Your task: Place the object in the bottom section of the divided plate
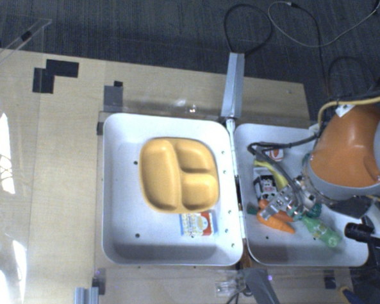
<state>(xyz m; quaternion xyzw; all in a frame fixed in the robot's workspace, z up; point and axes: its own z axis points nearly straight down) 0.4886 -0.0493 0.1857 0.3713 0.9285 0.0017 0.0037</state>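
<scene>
A yellow divided plate [179,174] lies in the left bin [118,227], with one long section on its left and two smaller ones on its right. My gripper [278,206] is down in the right bin [299,251], just above an orange carrot-shaped toy [277,222] lying on the bin floor. A green bottle-like object [320,230] rests to the right of the carrot. The orange wrist band [347,148] and grey arm hide much of the right bin's far side.
A small printed packet [196,224] lies in the left bin just below the plate. Yellow and black-and-white items [269,175] sit in the right bin behind the gripper. A metal divider post [234,86] stands between the bins at the back.
</scene>
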